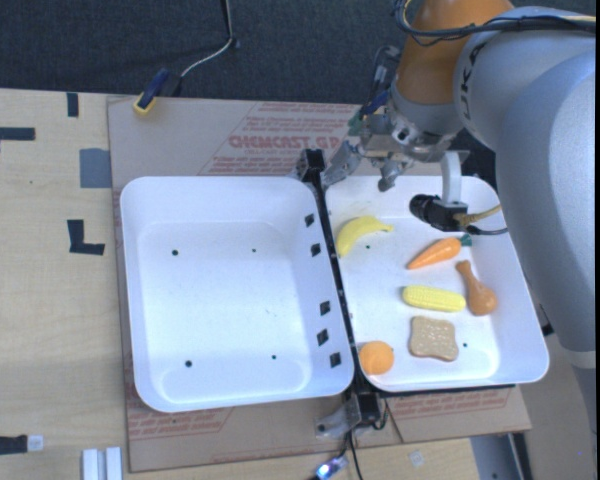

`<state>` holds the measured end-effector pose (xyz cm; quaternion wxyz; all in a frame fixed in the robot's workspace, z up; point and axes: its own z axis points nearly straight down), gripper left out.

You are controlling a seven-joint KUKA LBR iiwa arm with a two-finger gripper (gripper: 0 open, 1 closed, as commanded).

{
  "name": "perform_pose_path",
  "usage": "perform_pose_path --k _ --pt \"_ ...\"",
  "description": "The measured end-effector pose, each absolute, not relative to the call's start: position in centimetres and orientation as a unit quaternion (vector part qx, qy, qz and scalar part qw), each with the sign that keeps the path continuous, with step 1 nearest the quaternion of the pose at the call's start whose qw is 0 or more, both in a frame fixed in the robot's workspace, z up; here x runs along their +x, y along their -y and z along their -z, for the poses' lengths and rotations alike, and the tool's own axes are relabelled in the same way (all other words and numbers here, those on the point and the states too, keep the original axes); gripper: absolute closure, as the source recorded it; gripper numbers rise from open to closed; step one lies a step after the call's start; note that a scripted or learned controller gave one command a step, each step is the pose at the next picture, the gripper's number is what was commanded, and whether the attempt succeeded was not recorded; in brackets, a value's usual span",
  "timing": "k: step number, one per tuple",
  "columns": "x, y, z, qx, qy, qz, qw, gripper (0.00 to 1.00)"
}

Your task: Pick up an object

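Tan wood-grain surface (40, 298) across the scene, with black tape shapes toward the left. On it, a brown cardboard sheet (260, 143) printed in red, bearing two shallow white bins side by side.

Reaching in from the right, a grey KUKA arm (540, 118) with an orange band above the wrist, bent over the far end of the right bin (385, 298). Alongside, the left bin (220, 298), its white floor marked with a few small dark dots.

At the arm's tip, the claw (363, 171), poised above the right bin's far left corner, close to the seam between the bins. Fingers spread apart, with nothing between them.

All pickable items in the right bin:
- Yellow banana (362, 234), nearest the claw, just on the near side of it, clear of the fingers and beside the seam.
- Corn cob (433, 298), mid-bin.
- Orange carrot (435, 253), slanted, just beyond the corn.
- Brown chicken drumstick (475, 288), just right of the corn, its thin end close to the carrot.
- Slice of bread (433, 338), just on the near side of the corn.
- Orange (376, 357), smallest, in the near left corner against the seam.
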<state>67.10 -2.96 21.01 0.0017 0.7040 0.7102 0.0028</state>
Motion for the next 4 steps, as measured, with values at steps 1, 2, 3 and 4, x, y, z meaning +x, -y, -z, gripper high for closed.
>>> perform_pose_path --k 1,2,3,4 --pt "66.8 -0.6 -22.0 0.705 -0.709 -0.0007 0.000 0.00" --pt "57.5 0.9 -20.7 0.708 -0.706 0.0035 -0.003 0.00" --pt "57.7 15.9 -22.0 0.712 -0.702 0.0028 0.003 0.00" --pt "64.7 11.3 -18.0 0.705 -0.709 -0.0002 0.001 0.00"
